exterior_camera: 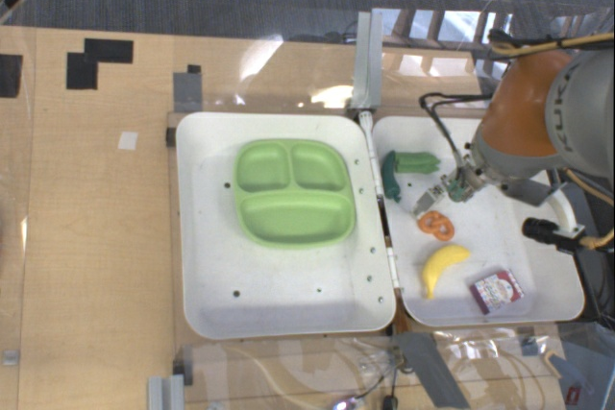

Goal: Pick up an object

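Note:
In the right bin [538, 302] lie a green L-shaped toy [402, 168] at the upper left, an orange pretzel [435, 225] in the middle, a yellow banana [441, 267] below it and a small maroon packet [496, 290] at the lower right. My gripper [431, 198] hangs low over the bin between the green toy and the pretzel, its fingertips just above the pretzel. Its fingers stand apart with nothing between them. The grey arm with its orange band [519, 115] reaches in from the right.
The left bin [207, 302] holds a green divided plate [293, 191]. A metal divider [380, 206] runs between the bins. Black cables [553, 235] trail by the right bin's right side.

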Controlling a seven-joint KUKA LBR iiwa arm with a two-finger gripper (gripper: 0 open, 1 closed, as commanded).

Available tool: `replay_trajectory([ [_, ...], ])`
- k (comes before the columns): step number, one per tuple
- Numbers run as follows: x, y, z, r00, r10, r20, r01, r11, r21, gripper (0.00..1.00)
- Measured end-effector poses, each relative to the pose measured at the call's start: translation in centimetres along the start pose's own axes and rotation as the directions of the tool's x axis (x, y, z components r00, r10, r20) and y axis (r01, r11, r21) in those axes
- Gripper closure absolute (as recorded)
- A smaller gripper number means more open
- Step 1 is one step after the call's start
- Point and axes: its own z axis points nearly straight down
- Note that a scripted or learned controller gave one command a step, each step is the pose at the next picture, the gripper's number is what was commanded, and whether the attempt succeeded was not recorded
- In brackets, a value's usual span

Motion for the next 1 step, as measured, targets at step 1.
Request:
replay_trajectory([
  [1, 3.21, -4.18, -0.2, 0.97, 0.243, 0.004, -0.243, 0.97, -0.003, 0.0],
])
